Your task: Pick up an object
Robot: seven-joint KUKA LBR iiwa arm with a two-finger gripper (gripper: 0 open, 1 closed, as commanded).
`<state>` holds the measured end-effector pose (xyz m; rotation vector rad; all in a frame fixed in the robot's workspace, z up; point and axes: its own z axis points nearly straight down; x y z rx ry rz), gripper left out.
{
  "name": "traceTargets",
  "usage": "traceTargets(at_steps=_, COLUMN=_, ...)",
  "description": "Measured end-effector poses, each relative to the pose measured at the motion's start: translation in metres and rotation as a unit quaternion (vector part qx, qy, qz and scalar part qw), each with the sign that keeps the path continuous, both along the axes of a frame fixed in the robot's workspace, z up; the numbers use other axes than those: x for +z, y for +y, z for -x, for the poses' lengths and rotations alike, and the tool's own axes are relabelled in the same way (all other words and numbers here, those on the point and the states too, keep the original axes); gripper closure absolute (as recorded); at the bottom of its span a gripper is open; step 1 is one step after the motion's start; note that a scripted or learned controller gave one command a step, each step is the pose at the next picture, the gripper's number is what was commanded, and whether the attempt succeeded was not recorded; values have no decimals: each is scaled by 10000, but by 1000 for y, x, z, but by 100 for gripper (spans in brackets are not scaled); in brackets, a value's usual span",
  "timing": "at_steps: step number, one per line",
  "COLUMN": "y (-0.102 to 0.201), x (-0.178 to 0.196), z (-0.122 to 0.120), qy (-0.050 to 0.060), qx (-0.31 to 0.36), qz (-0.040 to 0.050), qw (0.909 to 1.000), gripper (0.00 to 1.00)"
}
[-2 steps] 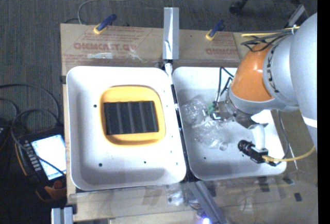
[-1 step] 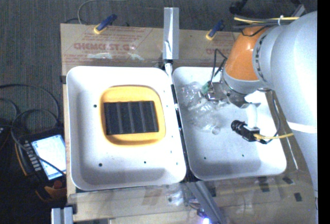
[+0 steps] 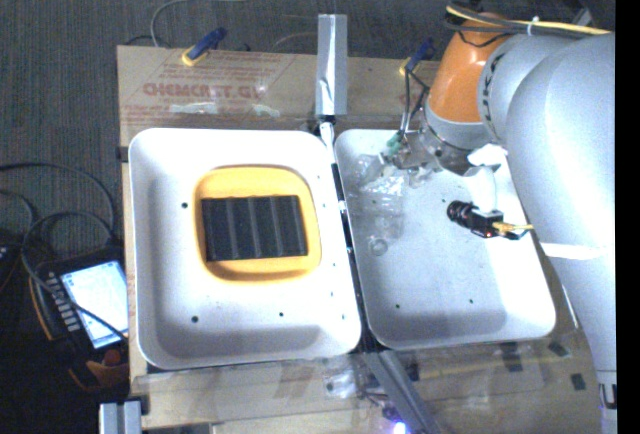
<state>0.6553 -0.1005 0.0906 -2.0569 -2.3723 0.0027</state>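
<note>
The arm (image 3: 560, 132) is cut off by the right edge and covers the right bin's (image 3: 450, 322) far right corner. The hand (image 3: 412, 154) is too small and crowded to read. Clear wrapping (image 3: 378, 194) below it blurs into the white floor

Grey arm (image 3: 560, 142) low, orange-banded wrist (image 3: 462, 92) downturned

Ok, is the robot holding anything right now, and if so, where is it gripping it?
Cannot be told. The hand sits low at the right bin's back left corner by some clear plastic, largely covered by the arm.
</note>
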Motion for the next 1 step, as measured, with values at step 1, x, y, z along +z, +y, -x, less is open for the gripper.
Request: traceTargets(at_steps=1, y=-1, x=13, z=0, qy=24, qx=7, qz=15, qw=10000, gripper=100)
